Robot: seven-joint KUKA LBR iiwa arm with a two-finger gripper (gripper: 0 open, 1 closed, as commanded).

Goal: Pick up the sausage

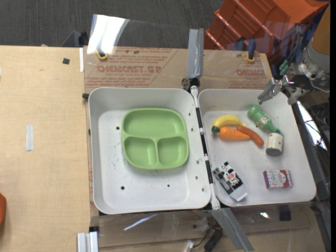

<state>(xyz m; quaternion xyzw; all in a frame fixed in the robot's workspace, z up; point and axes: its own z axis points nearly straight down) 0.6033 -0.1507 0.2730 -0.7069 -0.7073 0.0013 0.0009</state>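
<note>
The sausage (255,136) is a thin reddish-brown link lying slantwise in the right bin (304,188). It touches the orange carrot (234,134) on its left. My gripper (277,92) hangs over the bin's far right corner, above and behind the sausage and well apart from it. Its fingers (265,95) are spread open, and nothing is between them.
Around the sausage lie a banana (227,121), a green bottle (261,118) and a small can (274,144). A pink carton (277,179) and a black-and-white carton (229,179) sit near the front. The left bin (105,193) holds a green divided plate (155,138).
</note>
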